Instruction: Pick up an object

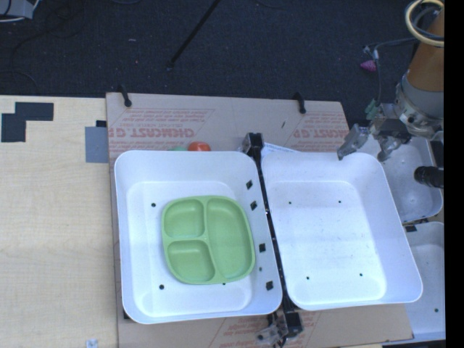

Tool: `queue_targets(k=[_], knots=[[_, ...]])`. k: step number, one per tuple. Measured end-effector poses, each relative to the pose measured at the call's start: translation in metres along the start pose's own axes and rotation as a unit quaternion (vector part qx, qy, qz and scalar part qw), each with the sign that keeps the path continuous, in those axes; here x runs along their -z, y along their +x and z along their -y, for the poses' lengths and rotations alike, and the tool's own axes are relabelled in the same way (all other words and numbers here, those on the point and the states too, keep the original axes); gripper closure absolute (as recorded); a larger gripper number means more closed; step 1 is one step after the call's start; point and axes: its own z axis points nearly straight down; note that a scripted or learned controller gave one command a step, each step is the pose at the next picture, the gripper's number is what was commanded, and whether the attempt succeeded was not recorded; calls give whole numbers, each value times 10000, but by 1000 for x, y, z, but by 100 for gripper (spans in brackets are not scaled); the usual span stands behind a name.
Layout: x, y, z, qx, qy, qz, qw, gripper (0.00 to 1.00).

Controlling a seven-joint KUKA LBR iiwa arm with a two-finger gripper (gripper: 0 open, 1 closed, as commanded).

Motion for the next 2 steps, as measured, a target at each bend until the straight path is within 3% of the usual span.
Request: queue_targets(k=[1, 2], knots=[[8, 0, -2, 9, -61, 10, 10000, 0], [-55, -5, -3, 7, -31, 7, 10000, 0]])
